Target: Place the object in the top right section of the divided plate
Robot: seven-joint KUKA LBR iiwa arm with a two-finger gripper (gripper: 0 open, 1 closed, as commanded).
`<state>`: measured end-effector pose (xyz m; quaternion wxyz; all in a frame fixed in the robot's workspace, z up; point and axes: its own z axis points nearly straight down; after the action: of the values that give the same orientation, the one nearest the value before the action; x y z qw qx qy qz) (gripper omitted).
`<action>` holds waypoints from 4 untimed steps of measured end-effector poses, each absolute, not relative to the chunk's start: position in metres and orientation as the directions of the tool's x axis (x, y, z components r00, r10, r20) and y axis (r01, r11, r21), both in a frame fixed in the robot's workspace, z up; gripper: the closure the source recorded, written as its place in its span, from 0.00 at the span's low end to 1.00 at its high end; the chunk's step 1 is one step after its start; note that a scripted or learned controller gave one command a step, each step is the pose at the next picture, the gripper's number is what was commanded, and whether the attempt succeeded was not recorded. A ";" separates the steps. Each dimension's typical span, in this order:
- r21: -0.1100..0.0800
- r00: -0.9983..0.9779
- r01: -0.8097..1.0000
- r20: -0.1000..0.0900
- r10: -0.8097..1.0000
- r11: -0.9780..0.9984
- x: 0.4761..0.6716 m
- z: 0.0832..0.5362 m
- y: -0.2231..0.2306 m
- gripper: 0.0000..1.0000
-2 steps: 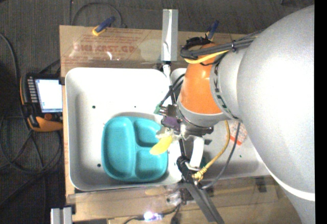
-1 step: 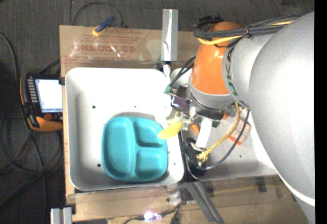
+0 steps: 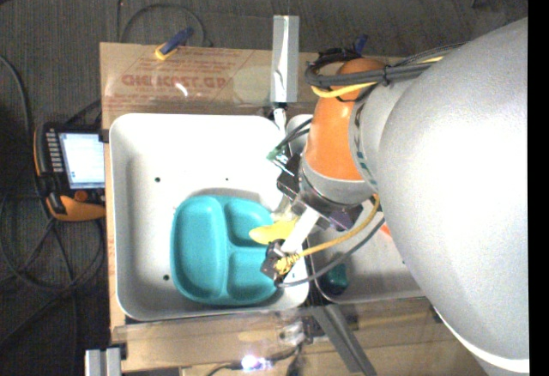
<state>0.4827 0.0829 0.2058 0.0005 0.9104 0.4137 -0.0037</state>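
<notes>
Camera view: white bin (image 3: 137, 160) on cardboard-topped bench (image 3: 171, 78), seemingly grey carpet (image 3: 77, 5) around

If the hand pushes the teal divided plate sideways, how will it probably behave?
The teal divided plate looks like thin moulded plastic, so probably light and stiff. It lies flat on the smooth white bin floor, so it would likely slide, not tip. Its raised rim may soon stop against the bin wall.
</notes>
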 end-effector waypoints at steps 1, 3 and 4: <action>-0.004 0.551 0.835 -0.008 0.835 -0.551 0.483 0.187 0.077 1.00; -0.002 0.711 0.703 -0.006 0.703 -0.711 0.483 0.182 0.007 1.00; -0.006 0.426 0.905 -0.005 0.905 -0.426 0.484 0.182 0.020 1.00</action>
<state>0.4840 0.0200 0.1820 -0.0012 0.8444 0.5356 -0.0036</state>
